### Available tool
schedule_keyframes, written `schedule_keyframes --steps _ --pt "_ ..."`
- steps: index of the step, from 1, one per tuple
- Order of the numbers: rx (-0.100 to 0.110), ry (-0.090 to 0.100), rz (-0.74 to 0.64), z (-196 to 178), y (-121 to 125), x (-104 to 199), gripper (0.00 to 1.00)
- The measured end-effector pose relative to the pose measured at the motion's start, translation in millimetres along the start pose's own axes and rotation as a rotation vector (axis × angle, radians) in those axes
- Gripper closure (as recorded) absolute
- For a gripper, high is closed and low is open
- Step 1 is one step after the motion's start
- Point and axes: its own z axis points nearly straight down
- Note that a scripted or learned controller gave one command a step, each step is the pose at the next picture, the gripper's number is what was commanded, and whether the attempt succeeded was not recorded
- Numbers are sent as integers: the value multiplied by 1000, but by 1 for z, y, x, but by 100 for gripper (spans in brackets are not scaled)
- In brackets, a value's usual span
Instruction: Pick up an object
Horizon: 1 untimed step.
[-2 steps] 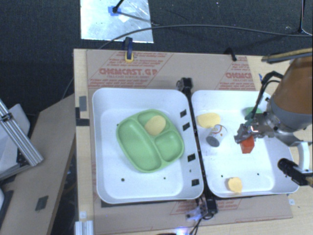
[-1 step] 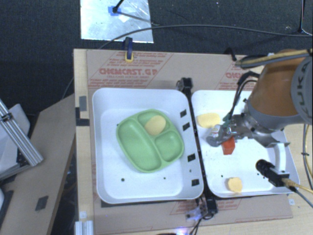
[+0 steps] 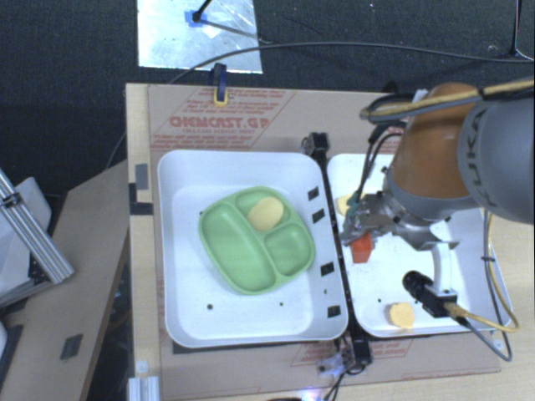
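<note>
Orange-red block (image 3: 360, 249) lies in the right bin (image 3: 476, 320), close to its left wall, just under the gripper (image 3: 361, 224). Finger state: cannot tell, wrist hides them. Yellow piece (image 3: 401, 314) sits near the bin's front edge; another yellow bit (image 3: 343, 204) by the left wall, further back. Left bin (image 3: 180, 224) carries a green tray (image 3: 251, 253) with a yellow lump (image 3: 266, 214). Risk: block so near the wall that a finger may strike the rim, or nudge the block aside instead of straddling it.

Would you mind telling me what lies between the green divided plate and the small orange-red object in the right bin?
In the camera view, between the green plate and the orange-red object lie bare white bin floor and the two bins' adjoining walls with black clips.
</note>
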Motion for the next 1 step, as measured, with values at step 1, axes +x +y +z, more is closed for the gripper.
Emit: schedule_keyframes --steps 1 --pt "-1 1 -2 -9 -2 59 100"
